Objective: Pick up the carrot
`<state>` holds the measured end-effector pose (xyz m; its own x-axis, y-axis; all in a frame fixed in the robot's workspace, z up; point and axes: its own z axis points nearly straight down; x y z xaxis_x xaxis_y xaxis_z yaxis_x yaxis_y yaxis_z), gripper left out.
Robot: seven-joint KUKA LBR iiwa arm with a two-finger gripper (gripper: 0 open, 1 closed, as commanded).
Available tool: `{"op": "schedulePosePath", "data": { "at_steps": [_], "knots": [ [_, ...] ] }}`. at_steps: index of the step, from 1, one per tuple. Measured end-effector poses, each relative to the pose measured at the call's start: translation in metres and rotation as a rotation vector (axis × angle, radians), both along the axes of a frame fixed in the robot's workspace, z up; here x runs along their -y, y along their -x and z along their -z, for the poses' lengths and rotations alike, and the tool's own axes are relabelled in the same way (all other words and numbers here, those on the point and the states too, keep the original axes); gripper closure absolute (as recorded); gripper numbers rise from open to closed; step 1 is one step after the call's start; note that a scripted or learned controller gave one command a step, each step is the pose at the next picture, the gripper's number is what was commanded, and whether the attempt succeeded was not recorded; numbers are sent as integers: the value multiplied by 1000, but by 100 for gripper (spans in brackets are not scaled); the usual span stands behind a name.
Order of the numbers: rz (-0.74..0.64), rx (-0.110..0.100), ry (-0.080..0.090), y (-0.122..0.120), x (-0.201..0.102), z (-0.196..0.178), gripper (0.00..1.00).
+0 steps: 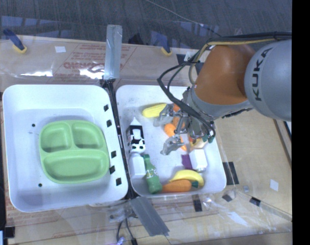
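Over in the left bin (pixel 12 137) sat a green divided plate (pixel 72 151). In the right bin (pixel 125 98), a black-and-white cow carton (pixel 137 139), then the carrot (pixel 177 186) along the near wall beside a banana (pixel 187 176). The gripper (pixel 176 131) hung mid-bin above orange pieces; its grip couldn't be read.

Robot arm (pixel 267 80): smooth grey casing with rounded joints, bearing the dark letters "KUKA" along its curved side. A broad, glossy orange band (pixel 224 75) encircles the section above the wrist. Black cables (pixel 170 78) loop outward from the band in several arcs, and one runs along the arm's top. The gripper (pixel 178 131) is of bare silver metal with small dark fittings.
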<state>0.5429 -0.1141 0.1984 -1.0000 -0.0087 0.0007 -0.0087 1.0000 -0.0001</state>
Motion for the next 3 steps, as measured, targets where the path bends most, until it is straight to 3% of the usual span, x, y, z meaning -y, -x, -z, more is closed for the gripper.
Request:
{"op": "schedulePosePath", "data": {
  "at_steps": [1, 2, 3],
  "knots": [
    [-41, -9, -3, -30, 10, 100, 0],
    [-51, 3, 0, -34, 9, 84, 100],
    [-65, 11, 3, -63, 25, -9, 100]
  ]
}}
